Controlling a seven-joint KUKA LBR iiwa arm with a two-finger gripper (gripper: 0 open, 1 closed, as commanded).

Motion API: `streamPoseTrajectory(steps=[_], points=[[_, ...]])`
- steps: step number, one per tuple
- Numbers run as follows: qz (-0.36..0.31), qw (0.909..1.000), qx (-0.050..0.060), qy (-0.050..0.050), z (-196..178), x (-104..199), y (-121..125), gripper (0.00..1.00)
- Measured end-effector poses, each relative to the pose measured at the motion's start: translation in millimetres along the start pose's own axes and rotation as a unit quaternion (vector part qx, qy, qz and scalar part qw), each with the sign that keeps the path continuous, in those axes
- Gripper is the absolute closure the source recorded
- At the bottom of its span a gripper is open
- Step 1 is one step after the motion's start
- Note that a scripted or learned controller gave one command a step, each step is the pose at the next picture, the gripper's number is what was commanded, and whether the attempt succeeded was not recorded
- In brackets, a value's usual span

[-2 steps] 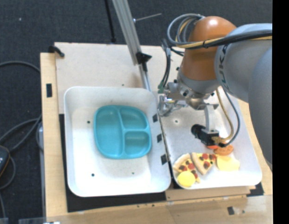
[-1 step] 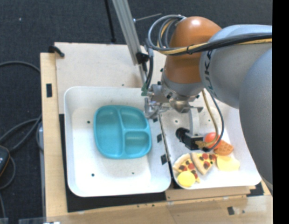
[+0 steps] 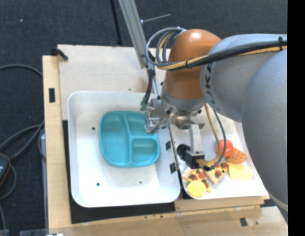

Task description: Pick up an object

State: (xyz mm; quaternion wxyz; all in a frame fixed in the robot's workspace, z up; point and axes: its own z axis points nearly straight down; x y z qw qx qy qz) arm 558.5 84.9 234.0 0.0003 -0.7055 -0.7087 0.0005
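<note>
Over the right-hand edge of the left bin (image 3: 88, 183), we are seeing the gripper (image 3: 151, 120) hanging at the end of the grey arm (image 3: 246, 77), just below the orange band (image 3: 189, 65). Its tip is sitting right at the upper right rim of the blue divided tray (image 3: 127, 139), and it looks to be touching or almost touching that rim, though we cannot tell which from this slant. We also cannot tell whether the claw is apart or together, since the wrist and cables are covering most of it, and we are seeing nothing clearly clamped in it. The tray is lying flat in the middle of the left bin, right side up, with one long compartment on its left and two smaller ones on its right, all of them bare; it is the one loose thing we are finding in that bin. In the right bin (image 3: 255, 185), partly under the arm, toy food is crowding the near corner: an orange-red round piece (image 3: 224, 147) is touching a brown waffle-like piece (image 3: 236, 157), a pale yellow block (image 3: 240, 171) is lying just below them, a pizza slice (image 3: 216, 173) is lying to its left, and a yellow disc (image 3: 196, 188) is resting by the bin's near left corner. Both bins are sitting side by side on the pale wooden bench (image 3: 93, 68).
</note>
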Motion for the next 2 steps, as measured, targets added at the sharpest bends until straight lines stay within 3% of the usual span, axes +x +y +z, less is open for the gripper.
streamPoseTrajectory(steps=[1,2], points=[[0.001,1.0,-0.001,0.0,-0.4,-0.8,3.7,1.0],[0.002,1.0,-0.001,0.0,-0.4,-1.0,3.7,0.0]])
